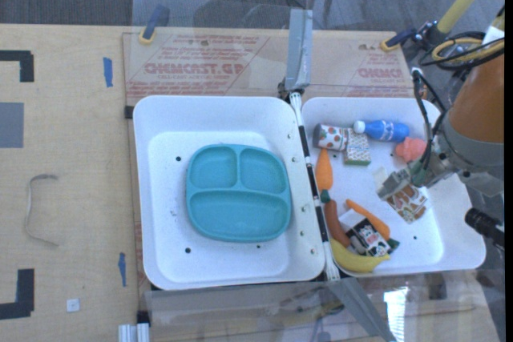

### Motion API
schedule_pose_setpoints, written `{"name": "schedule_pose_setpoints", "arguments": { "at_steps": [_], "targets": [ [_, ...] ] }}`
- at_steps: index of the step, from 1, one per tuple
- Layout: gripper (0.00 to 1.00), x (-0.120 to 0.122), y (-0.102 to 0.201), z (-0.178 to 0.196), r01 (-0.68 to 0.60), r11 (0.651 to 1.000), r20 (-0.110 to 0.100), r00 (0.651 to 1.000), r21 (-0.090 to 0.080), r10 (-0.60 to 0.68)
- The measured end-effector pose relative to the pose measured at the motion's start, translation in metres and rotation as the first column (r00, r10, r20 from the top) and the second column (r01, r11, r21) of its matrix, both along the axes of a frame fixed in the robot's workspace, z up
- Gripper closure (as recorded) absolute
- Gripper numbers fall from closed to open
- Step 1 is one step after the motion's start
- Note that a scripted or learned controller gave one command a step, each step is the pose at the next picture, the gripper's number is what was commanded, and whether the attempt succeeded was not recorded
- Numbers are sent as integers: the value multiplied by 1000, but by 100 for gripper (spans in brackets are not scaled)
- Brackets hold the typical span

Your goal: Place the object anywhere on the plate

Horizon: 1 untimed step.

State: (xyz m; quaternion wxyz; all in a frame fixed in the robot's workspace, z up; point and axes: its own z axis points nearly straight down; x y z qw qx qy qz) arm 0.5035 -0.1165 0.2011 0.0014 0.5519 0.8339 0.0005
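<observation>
A teal divided plate (238, 193) lies in the left bin (152, 140). The right bin (457, 244) holds several small items. My gripper (397, 183) hangs low over the right side of that bin, just above and touching or nearly touching a small patterned carton (411, 204). A pink object (410, 149) lies just behind the gripper. The arm's wrist covers the bin's right rim.
Also in the right bin: a blue and white bottle (383, 129), a small can (331, 137), a patterned packet (357, 148), a carrot (323, 171), a banana (357, 259) and a dark toy (369, 236). A rail (308, 172) divides the bins.
</observation>
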Motion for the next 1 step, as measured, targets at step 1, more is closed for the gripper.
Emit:
{"name": "schedule_pose_setpoints", "arguments": {
  "at_steps": [1],
  "targets": [
    [100,19,110,-17,3,1000,-3,1000,1,-3]
  ]
}}
